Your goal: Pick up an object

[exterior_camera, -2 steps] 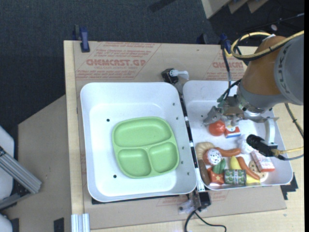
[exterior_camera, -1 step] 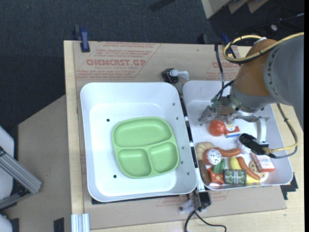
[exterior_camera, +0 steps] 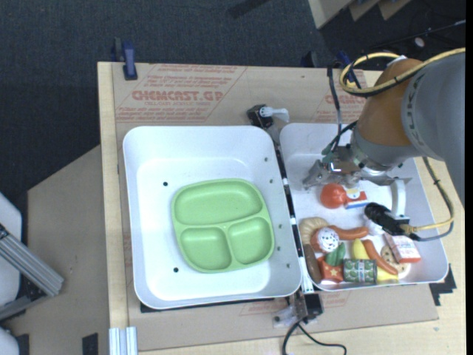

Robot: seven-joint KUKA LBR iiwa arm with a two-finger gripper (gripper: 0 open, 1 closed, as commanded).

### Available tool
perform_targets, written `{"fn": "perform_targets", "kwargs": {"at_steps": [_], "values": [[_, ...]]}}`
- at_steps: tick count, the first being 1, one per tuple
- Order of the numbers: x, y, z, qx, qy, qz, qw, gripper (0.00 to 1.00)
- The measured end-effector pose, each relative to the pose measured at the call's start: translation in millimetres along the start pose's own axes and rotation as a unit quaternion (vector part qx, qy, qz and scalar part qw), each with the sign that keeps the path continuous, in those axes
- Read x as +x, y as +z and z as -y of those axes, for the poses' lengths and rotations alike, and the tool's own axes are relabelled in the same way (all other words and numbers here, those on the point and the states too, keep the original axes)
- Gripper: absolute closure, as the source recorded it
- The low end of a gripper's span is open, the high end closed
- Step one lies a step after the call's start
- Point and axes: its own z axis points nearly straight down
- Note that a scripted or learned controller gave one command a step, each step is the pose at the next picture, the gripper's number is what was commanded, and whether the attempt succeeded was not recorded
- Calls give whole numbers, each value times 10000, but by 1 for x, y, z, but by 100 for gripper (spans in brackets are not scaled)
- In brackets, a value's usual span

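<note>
The claw (exterior_camera: 334, 173) is seen low over the far half of the right bin (exterior_camera: 295, 145), under the orange-banded wrist. Whether it is spread or pressed together cannot be told, and nothing is seen held in it. Just on its near side the red ball (exterior_camera: 332, 195) lies on the bin floor, the closest thing to be taken. It is judged to be a light, hollow plastic toy, stiff but smooth, so it may roll or squirt out if pinched off-centre. It is best taken across its widest part, from straight above. A small white piece (exterior_camera: 357, 195) lies touching or just beside it, toward the view's right, and could be caught along with it. Toward the bin's near end, toy food (exterior_camera: 355, 261) is heaped tightly. In the left bin (exterior_camera: 137, 198) a green tray (exterior_camera: 220, 224) is laid; both bins are carried by the surface (exterior_camera: 185, 87).
</note>
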Motion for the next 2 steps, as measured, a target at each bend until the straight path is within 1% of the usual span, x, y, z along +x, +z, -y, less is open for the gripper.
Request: {"fn": "perform_targets", "kwargs": {"at_steps": [1, 2], "values": [[-2, -1, 10, -72, -21, -8, 10000, 0], [-3, -1, 13, -71, -25, -11, 10000, 0]]}}
